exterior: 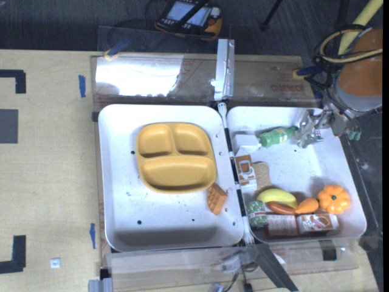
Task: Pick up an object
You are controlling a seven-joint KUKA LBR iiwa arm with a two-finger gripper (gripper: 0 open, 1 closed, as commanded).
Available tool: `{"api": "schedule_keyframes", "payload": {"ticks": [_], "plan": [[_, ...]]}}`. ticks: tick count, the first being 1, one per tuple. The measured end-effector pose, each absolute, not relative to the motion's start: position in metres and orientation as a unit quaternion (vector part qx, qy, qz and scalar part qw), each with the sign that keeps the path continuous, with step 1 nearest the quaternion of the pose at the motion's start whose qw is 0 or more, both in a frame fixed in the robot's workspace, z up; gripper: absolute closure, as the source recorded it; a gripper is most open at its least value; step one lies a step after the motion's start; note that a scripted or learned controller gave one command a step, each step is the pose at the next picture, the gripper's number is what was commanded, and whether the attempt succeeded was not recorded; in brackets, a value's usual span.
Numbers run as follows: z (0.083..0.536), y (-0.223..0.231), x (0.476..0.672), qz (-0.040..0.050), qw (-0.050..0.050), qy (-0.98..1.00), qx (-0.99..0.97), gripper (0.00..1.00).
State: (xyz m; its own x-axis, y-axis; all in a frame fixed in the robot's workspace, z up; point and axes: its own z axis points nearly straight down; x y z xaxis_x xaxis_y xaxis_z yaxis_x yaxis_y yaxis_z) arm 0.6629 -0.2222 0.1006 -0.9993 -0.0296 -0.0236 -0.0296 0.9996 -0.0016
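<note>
tool [309, 132] – grip state unclear | green bottle [275, 137] – pale, lying sideways beside it

Light: shining evenly from overhead.
Glare: flaring on the clear panel [140, 75] at 11 o'clock.
Focus: staying soft overall.

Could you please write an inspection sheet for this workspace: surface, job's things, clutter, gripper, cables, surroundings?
Surface: two white bins side by side, left bin and right bin, on a wooden bench.
Job's things: right bin holds a green bottle, banana, carrot, small pumpkin and a labelled bottle lying flat.
Clutter: yellow divided plate and a waffle-like piece in the left bin.
Gripper: gripper over the right bin's far side, beside the green bottle; nothing seen held.
Cables: yellow cable loop near the arm.
Surroundings: handheld controller on the dark floor beyond the bench.
</note>
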Motion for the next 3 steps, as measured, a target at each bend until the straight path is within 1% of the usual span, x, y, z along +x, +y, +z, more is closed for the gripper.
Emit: {"api": "schedule_keyframes", "payload": {"ticks": [1,2,3], "plan": [[0.114,-0.222,0.666,-0.0007,0.018,1.0,-0.013,1.0],[0.088,-0.222,0.669,-0.0008,0.005,0.985,-0.175,1.0],[0.087,-0.221,0.652,0.0006,0.003,0.988,-0.157,1.0]]}}
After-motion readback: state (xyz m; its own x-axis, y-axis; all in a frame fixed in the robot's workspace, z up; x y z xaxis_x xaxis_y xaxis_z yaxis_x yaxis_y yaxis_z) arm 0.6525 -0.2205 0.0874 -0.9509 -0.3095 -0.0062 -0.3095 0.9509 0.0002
